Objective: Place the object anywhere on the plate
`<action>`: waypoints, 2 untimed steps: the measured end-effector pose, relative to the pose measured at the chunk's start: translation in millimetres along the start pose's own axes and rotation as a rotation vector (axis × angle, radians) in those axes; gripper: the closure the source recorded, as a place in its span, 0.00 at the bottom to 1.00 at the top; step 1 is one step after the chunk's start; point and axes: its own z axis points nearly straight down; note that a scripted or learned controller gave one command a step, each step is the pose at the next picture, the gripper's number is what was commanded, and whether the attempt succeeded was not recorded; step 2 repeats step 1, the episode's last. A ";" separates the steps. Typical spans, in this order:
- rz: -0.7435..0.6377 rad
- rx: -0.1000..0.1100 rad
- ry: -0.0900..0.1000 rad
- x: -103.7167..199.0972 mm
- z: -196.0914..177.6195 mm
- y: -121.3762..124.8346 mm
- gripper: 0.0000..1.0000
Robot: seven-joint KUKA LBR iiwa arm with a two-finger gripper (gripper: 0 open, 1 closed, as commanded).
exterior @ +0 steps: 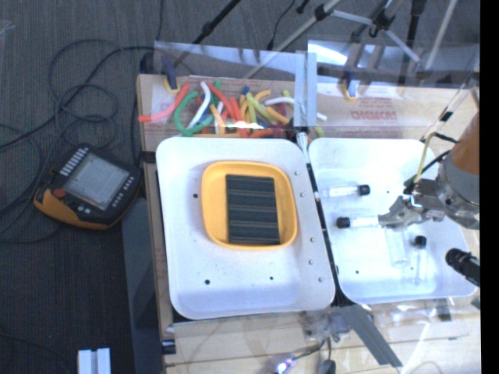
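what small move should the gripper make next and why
Probably lower onto a vial in the right bin and close on it. The gripper is beside it, with nothing visibly between its fingers, and the yellow plate in the left bin holds none of the vials.

Yellow plate (210, 209) in left bin (179, 287), end effector (398, 215) over right bin (366, 287), near clear tubes (348, 191)

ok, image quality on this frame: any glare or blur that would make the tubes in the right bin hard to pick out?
Camera view: the right bin is brightly lit and near washed out, so the clear tubes blend into the white, and mainly their black caps stand out; the gripper area is soft, its fingers hard to resolve; glare streaks the clear panel behind the bins; the yellow plate reads sharp.
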 end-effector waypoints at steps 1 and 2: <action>0.000 0.000 0.000 0.1 0.0 0.0 0.00; 0.000 0.000 0.000 0.1 0.0 0.0 0.00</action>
